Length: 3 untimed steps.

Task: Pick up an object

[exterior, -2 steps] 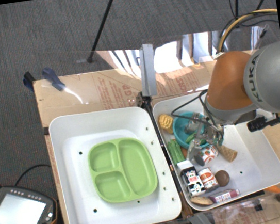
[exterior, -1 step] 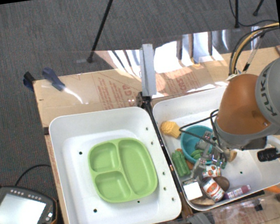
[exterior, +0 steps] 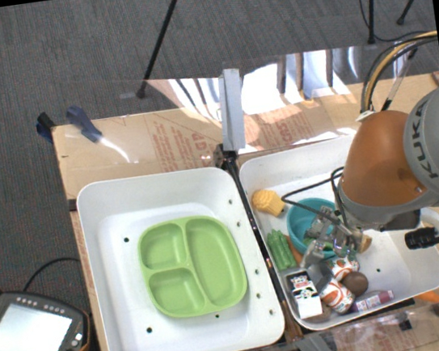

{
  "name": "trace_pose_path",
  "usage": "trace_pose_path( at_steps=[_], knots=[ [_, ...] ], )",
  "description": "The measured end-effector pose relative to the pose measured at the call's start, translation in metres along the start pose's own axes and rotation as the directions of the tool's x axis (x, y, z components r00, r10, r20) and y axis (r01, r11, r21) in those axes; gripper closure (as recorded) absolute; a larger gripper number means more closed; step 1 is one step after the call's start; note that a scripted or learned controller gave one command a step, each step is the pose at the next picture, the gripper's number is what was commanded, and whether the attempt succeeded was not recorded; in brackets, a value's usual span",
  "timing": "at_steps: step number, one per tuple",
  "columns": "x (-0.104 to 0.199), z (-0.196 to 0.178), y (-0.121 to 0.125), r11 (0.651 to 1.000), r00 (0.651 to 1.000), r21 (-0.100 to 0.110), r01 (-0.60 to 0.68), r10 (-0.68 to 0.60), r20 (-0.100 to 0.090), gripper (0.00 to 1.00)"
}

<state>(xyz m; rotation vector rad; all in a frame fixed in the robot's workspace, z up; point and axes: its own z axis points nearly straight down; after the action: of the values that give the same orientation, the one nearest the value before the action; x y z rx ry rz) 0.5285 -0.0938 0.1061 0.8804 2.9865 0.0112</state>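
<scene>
We see a divided plate (exterior: 192, 265) lying mid-floor in the left bin (exterior: 101, 204). In the right bin (exterior: 298, 155), a bowl (exterior: 301, 220) sits centrally, a small carton (exterior: 304, 290) and other pieces crowding its front edge.

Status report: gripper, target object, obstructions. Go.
Gripper low in right bin, over toy clutter. Jaws unreadable. Nothing seen held. Teal bowl and green toy crowd it.

The arm (exterior: 437, 154) is covered in grey with an orange band, "KUKA" is printed in black, and black cables are attached.
</scene>
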Motion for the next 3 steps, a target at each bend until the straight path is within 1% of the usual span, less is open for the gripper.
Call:
trace_pose_path(
  at_steps=[1, 2, 3],
  knots=[
    [-0.064, 0.014, 0.059, 0.971, 0.971, 0.01, -0.238, 0.238, -0.008, 1.0],
    [-0.064, 0.015, 0.057, 0.971, 0.971, 0.013, -0.239, 0.239, -0.007, 0.0],
    [-0.034, 0.013, 0.033, 0.952, 0.952, 0.011, -0.306, 0.306, -0.008, 0.0]
  ],
)
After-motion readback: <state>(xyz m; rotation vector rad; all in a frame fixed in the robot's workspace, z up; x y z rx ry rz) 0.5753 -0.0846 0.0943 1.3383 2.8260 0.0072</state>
